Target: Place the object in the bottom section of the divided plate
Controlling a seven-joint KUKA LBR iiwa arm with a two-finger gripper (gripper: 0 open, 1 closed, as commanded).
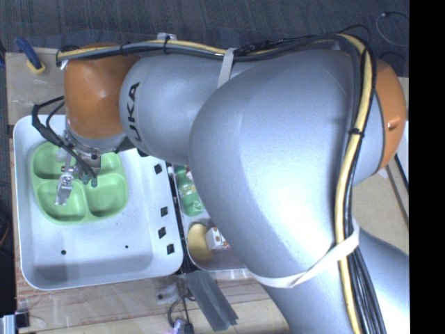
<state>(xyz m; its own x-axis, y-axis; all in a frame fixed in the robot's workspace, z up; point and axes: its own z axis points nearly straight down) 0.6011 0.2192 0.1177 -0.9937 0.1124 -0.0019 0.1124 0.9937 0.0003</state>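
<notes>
Where the wooden surface [97, 294] comes closest to the camera, a flat grey bracket [212, 301] juts over its front edge. Behind it sit the two shallow bins, smooth white plastic with rounded corners. The left bin [90, 259] has a bare matte floor at its near end and a few small black squares along its right wall. The right bin [208, 268] is mostly covered by the arm [278, 165]. In the strip that shows lie a round yellowish object [198, 239] with a small white and orange piece touching it, and farther back a crumpled glossy green object [188, 190]. Which of them the task means cannot be told.

The divided plate [111, 197] lies in the far left part of the left bin. It is pale green, soft-cornered and smooth like moulded plastic, with raised ridges splitting it into shallow compartments. The gripper [78, 181] hangs just over its middle. Its thin metallic fingers [64, 188] stand apart and point down at the ridges, and nothing shows between them.

Above the gripper are the orange band [94, 99] and the arm's broad, finely speckled grey shell, with black and yellow cables strapped along it. At the far left corner of the surface lies a small blue and yellow tool [29, 54], and dark ribbed flooring lies beyond.
</notes>
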